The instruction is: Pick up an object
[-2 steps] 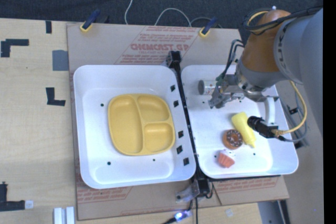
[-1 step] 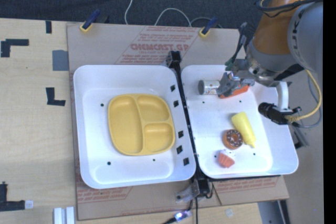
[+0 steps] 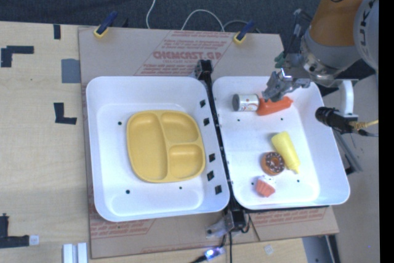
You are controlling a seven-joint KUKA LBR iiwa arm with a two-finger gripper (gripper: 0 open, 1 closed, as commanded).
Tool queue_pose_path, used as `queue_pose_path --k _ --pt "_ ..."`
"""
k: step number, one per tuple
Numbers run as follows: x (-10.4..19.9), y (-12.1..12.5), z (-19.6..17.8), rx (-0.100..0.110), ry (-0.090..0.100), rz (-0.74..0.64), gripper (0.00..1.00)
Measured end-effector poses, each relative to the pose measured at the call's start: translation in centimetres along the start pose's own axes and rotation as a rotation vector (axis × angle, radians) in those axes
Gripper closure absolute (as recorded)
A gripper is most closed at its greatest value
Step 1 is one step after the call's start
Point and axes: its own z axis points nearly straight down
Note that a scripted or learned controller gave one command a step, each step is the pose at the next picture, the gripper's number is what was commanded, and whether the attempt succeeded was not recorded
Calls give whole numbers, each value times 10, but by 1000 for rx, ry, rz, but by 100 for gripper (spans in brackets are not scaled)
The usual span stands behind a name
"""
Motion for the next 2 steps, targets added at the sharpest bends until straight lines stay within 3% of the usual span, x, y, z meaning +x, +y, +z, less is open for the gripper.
queue_pose_path --k 1,2 --pt "51 -18 -3 7 2 -4 100" --pt "102 -35 17 9 1 -3 100"
